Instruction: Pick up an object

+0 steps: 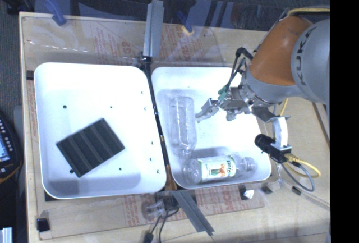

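Camera view from above the bench: a grey KUKA iiwa arm (291, 62), part of its maker's name legible in black letters on the grey shell beside the orange band, reaches in from the right over the right-hand white bin (255, 175). Its gripper (216, 108) hangs over the middle of that bin, fingers parted and nothing between them, just to the right of a clear plastic bottle (182, 124). That bottle carries no visible label and lies lengthwise near the bin's left wall, touching neither finger as far as the view tells. A second clear bottle (221, 169) lies crosswise along the bin's near wall, below the gripper and close to the foot of the first bottle; its label is white with green and orange-red print, the wording too small to read. Left of the right-hand bin, and pressed up against it, sits the left-hand white bin (50, 76), holding a dark ribbed rectangular panel (90, 147) that lies askew toward its near-left corner. The wooden bench (84, 40) beyond both bins is covered by a clear sheet with faint red printing, none of it legible. Yellow and grey cables (300, 172) trail off to the right of the right-hand bin.
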Tool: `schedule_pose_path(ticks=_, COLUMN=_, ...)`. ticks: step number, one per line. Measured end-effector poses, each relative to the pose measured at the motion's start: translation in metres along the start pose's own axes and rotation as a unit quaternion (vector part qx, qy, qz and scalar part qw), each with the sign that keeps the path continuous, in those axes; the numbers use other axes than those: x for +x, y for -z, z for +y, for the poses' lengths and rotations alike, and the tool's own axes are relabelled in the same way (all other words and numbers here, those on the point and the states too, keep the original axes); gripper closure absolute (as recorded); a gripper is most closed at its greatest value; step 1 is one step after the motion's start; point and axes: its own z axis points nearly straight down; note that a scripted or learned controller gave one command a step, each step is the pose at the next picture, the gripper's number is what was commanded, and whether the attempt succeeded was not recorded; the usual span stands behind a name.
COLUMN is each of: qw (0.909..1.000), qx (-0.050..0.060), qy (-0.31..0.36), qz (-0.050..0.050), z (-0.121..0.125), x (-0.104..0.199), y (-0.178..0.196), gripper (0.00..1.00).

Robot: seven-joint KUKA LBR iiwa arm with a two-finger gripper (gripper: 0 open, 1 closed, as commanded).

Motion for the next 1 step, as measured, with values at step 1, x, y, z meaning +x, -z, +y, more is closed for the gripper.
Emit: schedule_pose_path(ticks=1, qw=0.9977, qx=-0.002, qy=-0.068, qz=-0.001, z=0.016, x=-0.0004, y=-0.0182, gripper=0.0)
